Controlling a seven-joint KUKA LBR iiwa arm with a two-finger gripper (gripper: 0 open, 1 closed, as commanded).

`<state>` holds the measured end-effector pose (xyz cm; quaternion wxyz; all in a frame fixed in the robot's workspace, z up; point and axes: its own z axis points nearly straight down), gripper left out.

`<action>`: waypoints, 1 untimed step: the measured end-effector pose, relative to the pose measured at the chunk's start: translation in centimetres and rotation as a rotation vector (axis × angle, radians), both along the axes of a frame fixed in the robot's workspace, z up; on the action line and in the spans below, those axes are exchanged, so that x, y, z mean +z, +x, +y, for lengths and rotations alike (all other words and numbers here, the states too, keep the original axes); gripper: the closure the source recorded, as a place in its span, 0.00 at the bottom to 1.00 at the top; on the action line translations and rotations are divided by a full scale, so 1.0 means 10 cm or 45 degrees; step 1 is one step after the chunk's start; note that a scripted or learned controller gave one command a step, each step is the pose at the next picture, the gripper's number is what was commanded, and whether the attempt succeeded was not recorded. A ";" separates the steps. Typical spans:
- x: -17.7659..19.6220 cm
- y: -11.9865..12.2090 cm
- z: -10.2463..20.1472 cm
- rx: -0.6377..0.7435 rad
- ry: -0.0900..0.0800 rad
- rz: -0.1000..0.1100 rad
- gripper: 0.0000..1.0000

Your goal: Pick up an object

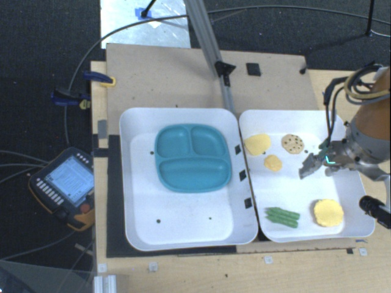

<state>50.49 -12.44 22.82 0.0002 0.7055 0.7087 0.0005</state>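
Note:
In the right bin (348, 124) lie several food items: a pale yellow piece (257, 143), a small yellow round (273, 162), a chocolate-chip cookie (292, 143), green beans (282, 216) and a yellow round slice (328, 213). My gripper (310, 165) hangs over the middle of this bin, right of the small round and below the cookie, with nothing visible between its fingers. The arm comes in from the right edge.
The left bin (140, 224) holds a teal divided plate (193, 157). A grey pole (204, 29) slants across the back of the bench. A teach pendant (64, 185) sits off the bench at the left, with cables around it.

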 end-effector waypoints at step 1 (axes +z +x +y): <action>0.00 0.00 0.00 0.000 0.000 -0.001 0.00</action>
